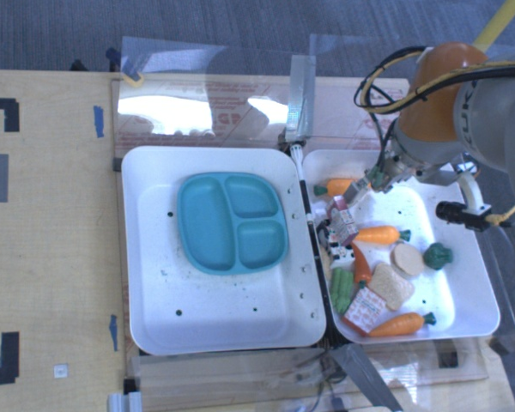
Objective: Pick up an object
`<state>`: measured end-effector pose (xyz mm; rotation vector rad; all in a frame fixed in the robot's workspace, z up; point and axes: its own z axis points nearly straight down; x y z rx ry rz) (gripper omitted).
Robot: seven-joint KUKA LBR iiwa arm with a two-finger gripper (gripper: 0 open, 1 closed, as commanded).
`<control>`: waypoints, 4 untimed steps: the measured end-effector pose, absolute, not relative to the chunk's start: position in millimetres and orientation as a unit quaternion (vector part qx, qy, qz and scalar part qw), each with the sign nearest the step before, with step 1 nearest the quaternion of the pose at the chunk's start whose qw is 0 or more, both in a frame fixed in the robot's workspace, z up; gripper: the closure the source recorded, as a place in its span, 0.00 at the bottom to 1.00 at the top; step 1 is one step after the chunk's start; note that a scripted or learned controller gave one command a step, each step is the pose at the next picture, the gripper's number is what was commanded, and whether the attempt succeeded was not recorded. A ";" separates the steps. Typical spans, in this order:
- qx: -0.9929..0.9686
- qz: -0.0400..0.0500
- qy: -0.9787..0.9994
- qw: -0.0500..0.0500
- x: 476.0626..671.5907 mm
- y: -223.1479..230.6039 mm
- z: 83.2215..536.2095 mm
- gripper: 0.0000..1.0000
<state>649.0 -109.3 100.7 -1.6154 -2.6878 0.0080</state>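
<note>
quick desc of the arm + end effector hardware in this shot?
Grey KUKA arm with a rounded orange band above the wrist. Black and yellow cables loop beside it. The end effector is slim, grey metal with a small greenish part.

Left white bin (pixel 154 316) holds teal divided plate (pixel 233 221), three compartments, lying flat near bin's centre. Clear plastic sheet (pixel 206 101) stands behind both bins. Tan surface (pixel 43 256) extends left, marked with black corner brackets (pixel 4 114) and blue tape strips (pixel 99 120). Grey carpet (pixel 240 7) beyond surface. Yellow rod (pixel 502 15) slants at top right.
</note>
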 end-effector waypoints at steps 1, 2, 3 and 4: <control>-0.593 -0.001 -0.805 -0.002 586.7 -127.6 87.4 0.00; -0.479 -0.001 -0.878 -0.005 552.3 -121.2 88.6 0.00; -0.480 -0.003 -0.877 -0.008 554.6 -120.6 100.5 1.00; -0.480 -0.004 -0.877 -0.010 555.8 -120.2 110.7 1.00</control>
